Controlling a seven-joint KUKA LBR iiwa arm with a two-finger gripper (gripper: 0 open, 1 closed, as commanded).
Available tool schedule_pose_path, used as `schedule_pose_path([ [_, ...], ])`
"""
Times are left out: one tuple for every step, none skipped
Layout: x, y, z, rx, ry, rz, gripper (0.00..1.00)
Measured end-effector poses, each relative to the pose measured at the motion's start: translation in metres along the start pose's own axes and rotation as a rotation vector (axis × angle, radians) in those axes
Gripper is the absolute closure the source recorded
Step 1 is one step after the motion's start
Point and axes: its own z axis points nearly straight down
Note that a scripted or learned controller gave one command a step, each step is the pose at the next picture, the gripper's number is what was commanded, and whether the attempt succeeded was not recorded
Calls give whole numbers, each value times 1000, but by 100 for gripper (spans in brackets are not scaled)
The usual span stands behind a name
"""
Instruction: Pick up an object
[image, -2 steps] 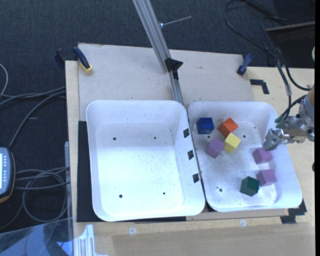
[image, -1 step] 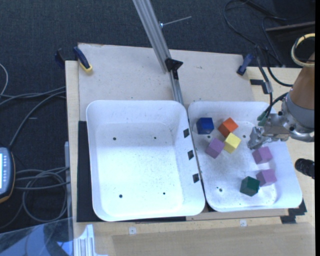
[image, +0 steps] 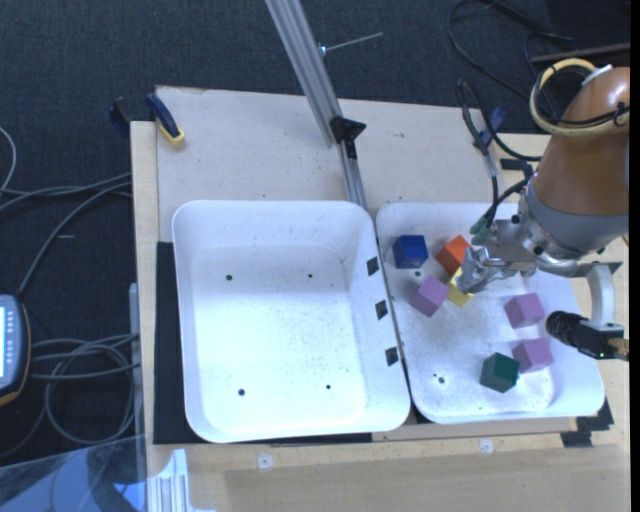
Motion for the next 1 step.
schedule_pose_path([
  [52,5,14,5,0,2,100],
])
